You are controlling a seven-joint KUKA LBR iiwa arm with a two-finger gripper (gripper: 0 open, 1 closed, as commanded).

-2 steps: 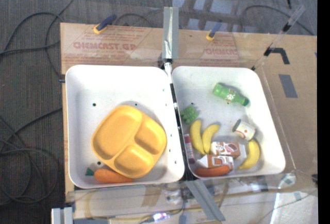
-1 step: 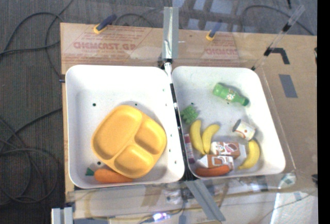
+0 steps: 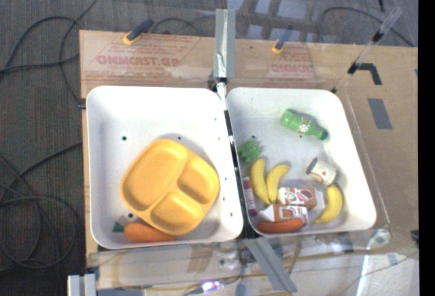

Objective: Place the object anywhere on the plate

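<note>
We see two shallow white bins side by side on the bench. The left bin [image 3: 102, 152] holds a yellow compartmented plate [image 3: 171, 186], lying tilted across the bin's middle toward its near edge. A carrot [image 3: 143, 233] lies at the near left corner of this bin, touching the plate's near rim.

The right bin [image 3: 353, 152] holds the loose objects. A green bottle [image 3: 304, 124] lies near the far edge. A small green toy [image 3: 249, 150] sits against the left wall. Two bananas [image 3: 267, 180] lie just beside it, toward the middle. A small cup [image 3: 322, 171] lies toward the right wall. A third banana [image 3: 332, 205] lies near the near right corner. Two small cartons [image 3: 293, 205] and a red item [image 3: 279, 226] crowd the near edge.

We cannot tell the tool's state from this view.
</note>
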